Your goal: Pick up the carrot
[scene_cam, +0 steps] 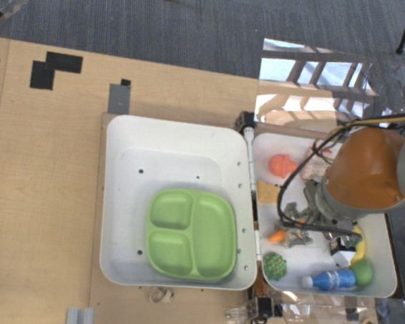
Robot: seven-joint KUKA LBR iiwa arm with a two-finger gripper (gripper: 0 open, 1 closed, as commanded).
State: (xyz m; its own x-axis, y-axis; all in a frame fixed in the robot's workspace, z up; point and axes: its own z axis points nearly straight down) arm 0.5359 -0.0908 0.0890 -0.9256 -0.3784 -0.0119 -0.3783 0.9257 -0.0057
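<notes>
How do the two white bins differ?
The left bin holds a green divided plate; the right bin holds several small items, such as a carrot and a blue bottle. The arm hangs over the right bin, not the left. Both are shallow and white.

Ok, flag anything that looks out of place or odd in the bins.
Nothing looks spilled or damaged. The green plate lies flat in the left bin, turned slightly askew. The carrot lies in the right bin beside the gripper, among other toys.
</notes>
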